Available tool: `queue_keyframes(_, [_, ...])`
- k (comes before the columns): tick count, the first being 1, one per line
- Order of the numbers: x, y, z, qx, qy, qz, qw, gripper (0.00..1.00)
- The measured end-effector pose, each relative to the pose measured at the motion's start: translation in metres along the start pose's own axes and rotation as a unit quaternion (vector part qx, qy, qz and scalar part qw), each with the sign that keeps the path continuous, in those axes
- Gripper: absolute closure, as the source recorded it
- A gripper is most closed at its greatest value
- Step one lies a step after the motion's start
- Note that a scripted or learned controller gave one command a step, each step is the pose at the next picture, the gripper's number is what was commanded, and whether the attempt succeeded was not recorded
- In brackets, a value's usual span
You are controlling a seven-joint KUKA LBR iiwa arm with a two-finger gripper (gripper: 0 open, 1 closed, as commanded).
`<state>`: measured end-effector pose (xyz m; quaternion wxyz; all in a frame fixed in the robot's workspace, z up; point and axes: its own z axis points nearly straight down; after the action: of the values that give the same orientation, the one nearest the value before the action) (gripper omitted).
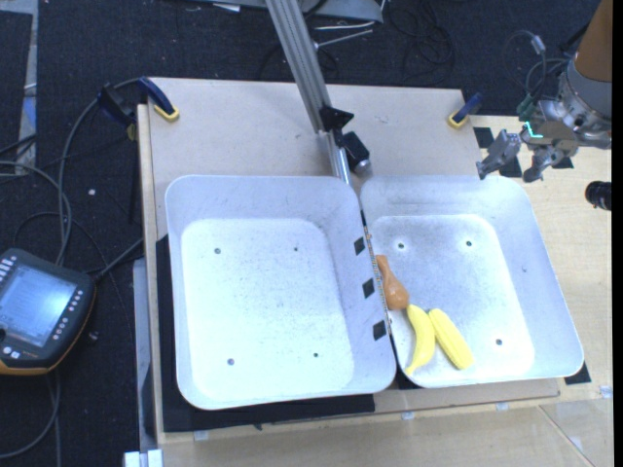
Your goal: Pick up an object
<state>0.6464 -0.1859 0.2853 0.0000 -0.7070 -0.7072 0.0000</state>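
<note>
Three small objects lie in the right bin (506, 251) near its front left corner: an orange pear-shaped piece (392, 286) against the left wall, a yellow banana (421, 338) just in front of it, and a second yellow oblong piece (451, 338) beside the banana. My gripper (519, 161) hangs above the bin's far right corner, well away from these objects, at the end of the arm coming in from the upper right. Its two dark fingers stand apart with nothing between them.
The left bin (263, 290) sits beside the right one, with black clips along the shared wall. A slanted metal pole (307, 61) rises behind the bins. Yellow clamps hold the bench's back corners. A teach pendant (34, 309) lies at the far left.
</note>
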Motion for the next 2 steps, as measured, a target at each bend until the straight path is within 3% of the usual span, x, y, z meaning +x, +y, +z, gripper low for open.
queue_keyframes(1, [0.000,0.000,0.000,0.000,0.000,0.000,1.0000,0.00])
queue_keyframes(2, [-0.003,-0.003,0.043,0.002,0.000,0.000,1.0000,0.00])
